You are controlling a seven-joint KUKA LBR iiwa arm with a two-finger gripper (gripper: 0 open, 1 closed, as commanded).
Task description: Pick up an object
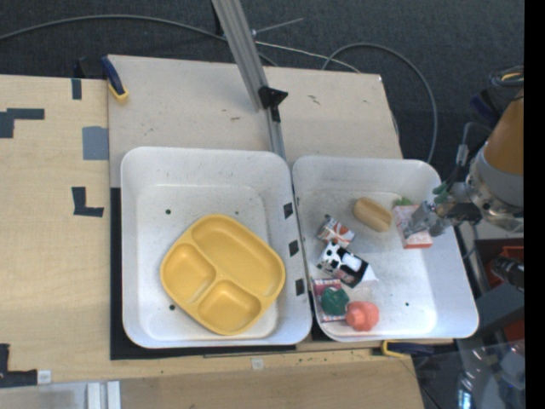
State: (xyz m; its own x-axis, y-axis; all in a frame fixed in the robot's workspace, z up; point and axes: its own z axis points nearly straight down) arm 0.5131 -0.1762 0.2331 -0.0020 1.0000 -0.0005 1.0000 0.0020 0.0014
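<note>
The right bin (443,309) holds a tan bread roll (372,213), a small red-and-white item (336,230), a black-and-white cow toy (343,264), a green object (334,299) and a pink-red ball (362,315). My gripper (423,218) reaches in from the right, over the bin's right side. It hangs just above a small pink-and-white packet (416,239) and to the right of the roll. A small green piece (402,201) lies beside it.
A yellow divided plate (223,273) lies in the left bin (136,228). A grey metal pole (247,49) slants over the bench behind the bins. Cables run across the dark floor at the back.
</note>
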